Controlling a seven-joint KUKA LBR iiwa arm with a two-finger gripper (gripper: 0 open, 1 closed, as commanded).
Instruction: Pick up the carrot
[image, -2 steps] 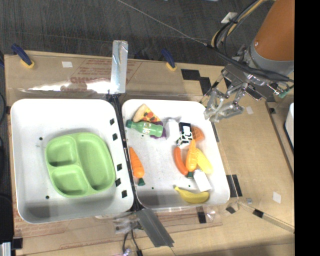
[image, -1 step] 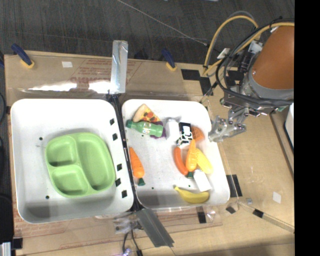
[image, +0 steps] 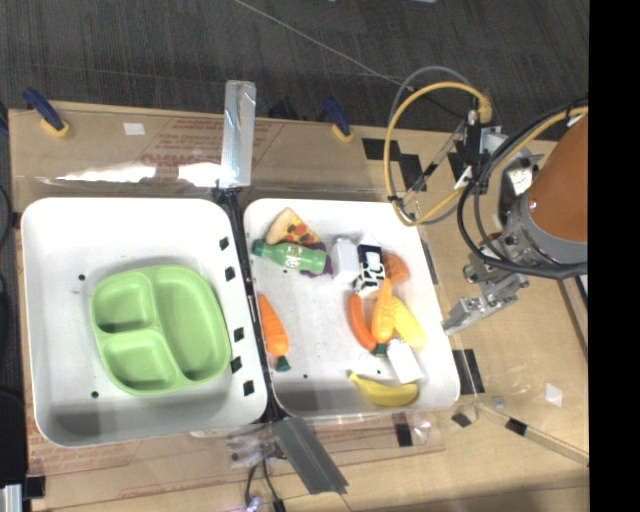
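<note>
Camera view: carrot (image: 272, 327) lies along right bin's (image: 330, 400) left wall, green end toward me. My gripper (image: 478, 303) sits outside the bin, finger state unclear. Best approach: straddle mid-body, clear of wall.

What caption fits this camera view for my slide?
Gripper waits outside the right bin; carrot lies by its left wall.

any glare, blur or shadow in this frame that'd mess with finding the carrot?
Camera view: glare streaks on the clear sheet behind the left bin; soft shadow along that bin's near wall; the carrot at the right bin's left wall is evenly lit and reasonably sharp; the gripper outside that bin looks slightly soft, its fingers hard to make out.
</note>
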